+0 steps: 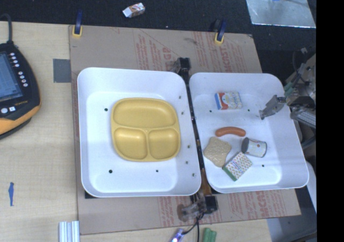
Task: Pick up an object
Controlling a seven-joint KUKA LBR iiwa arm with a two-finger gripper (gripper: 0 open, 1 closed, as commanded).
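Left bin (88,128): holds a yellow divided tray (145,128), nothing graspable beside it.
Right bin (290,176): carries a small carton (228,100), a sausage (230,132), a tan sponge (217,151), a patterned packet (237,166), a grey can (253,147).
Pincer (267,111): at the bin's right rim, opening impossible to tell, nothing seen in it.
Advice: aim for the carton, well apart from the cluster; descend straight, centred over it.

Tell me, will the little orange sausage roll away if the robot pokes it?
Probably, yes. The sausage looks round and smooth, so a sideways push would likely roll it across the right bin. It lies flat, so it should not tip. Its rounded skin may slip between the fingers of the gripper.
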